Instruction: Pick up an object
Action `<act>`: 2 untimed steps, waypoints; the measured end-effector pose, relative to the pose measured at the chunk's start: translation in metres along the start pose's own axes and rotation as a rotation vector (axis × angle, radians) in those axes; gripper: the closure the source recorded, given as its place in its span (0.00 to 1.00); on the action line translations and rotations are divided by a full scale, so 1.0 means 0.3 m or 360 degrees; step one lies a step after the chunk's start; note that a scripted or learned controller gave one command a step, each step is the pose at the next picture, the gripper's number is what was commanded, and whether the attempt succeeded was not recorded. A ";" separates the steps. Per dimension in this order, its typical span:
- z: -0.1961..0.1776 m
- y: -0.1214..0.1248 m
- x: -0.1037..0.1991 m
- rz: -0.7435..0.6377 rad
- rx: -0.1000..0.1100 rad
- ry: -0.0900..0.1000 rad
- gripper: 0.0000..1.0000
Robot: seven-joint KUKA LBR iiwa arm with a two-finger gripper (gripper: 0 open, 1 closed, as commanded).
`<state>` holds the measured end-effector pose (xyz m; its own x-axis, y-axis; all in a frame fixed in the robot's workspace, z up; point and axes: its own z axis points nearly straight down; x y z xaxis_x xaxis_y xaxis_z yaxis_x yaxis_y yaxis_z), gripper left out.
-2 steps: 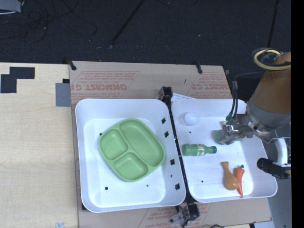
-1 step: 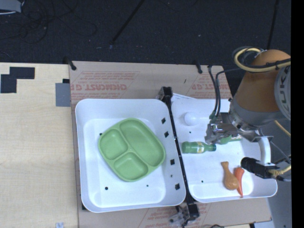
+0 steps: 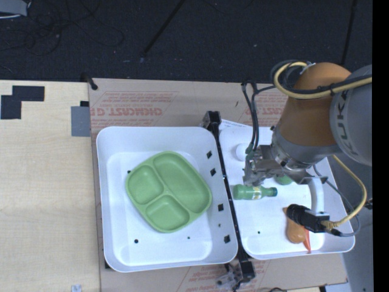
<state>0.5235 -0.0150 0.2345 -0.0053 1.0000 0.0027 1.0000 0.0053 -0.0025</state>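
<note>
The gripper [image 3: 256, 176] hangs low in the right bin [image 3: 267, 243], just above the green bottle [image 3: 254, 192] lying at centre-right of the frame, so the approach seems underway and the next move needs a clean descent over it.

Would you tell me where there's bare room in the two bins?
Left bin: bare strips around the green divided plate, widest along the near wall. Right bin: bare floor below the green bottle; crowded around the gripper and the orange item.
</note>
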 end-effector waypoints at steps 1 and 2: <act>-0.025 -0.035 0.180 0.0000 0.0001 0.0000 1.00; 0.003 -0.038 0.374 0.0000 0.0004 -0.0003 1.00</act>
